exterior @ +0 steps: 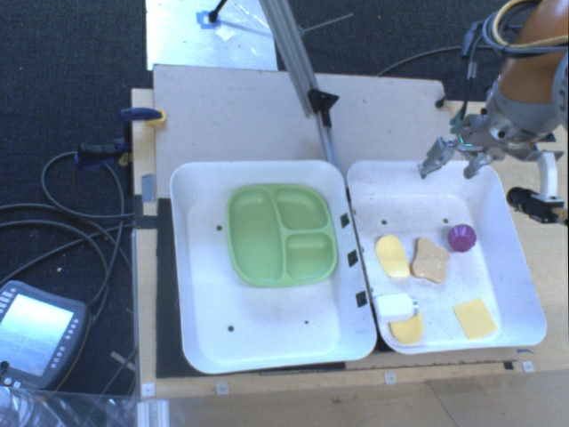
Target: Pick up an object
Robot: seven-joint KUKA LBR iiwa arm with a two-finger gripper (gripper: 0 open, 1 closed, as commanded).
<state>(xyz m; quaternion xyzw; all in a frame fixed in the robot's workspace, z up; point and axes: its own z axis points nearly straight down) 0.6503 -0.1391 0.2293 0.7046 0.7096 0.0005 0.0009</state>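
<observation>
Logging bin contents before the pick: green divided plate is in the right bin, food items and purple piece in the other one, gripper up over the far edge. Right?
One thing is off. The camera view shows the green divided plate in the left bin; the food items and purple piece lie in the right bin. The gripper is over that bin's far edge, as you said.

Small objects are lying loose in the right bin (498, 194).

A purple cup (461, 237) is sitting beside a tan bread slice (430, 261) and a yellow oval piece (391, 256); a white block (396, 306) is touching an orange-yellow round piece (407, 329), and a yellow square (475, 318) is lying flat near the front.
</observation>
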